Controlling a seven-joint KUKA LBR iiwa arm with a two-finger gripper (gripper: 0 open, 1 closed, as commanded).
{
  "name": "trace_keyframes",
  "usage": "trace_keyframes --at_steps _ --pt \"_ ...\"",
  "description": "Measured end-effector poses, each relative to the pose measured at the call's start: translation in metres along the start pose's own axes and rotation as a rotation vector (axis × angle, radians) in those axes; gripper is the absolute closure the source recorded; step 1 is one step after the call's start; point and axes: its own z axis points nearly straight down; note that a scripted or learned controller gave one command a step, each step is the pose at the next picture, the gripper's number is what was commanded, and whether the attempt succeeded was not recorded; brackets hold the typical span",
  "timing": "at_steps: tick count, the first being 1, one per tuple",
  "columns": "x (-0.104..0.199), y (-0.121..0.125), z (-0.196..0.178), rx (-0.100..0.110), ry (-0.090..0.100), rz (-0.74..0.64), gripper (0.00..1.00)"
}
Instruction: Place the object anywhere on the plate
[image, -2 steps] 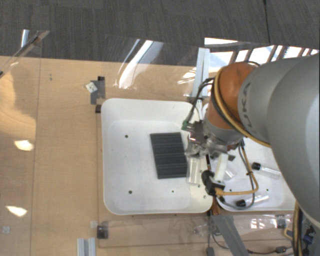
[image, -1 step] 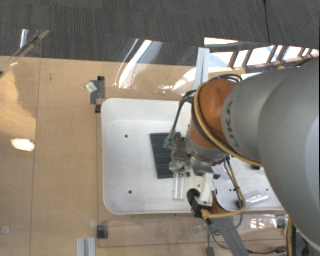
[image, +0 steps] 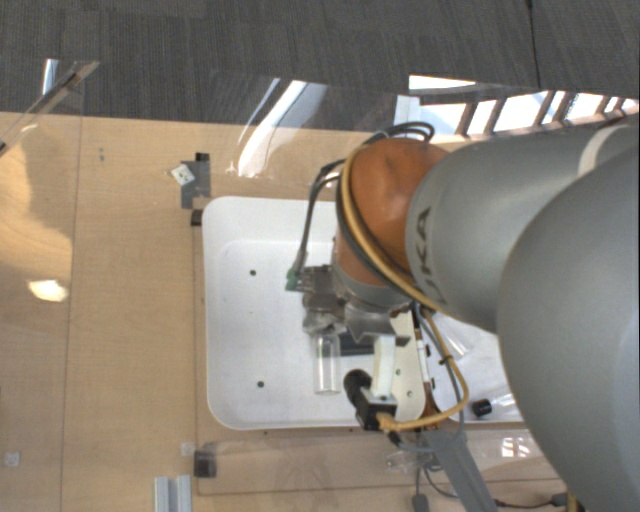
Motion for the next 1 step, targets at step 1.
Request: trace_keyframes --at_steps 1 --pt "0.0643 0.0297 0.0254 0.001 -0.001 0.047 1.00"
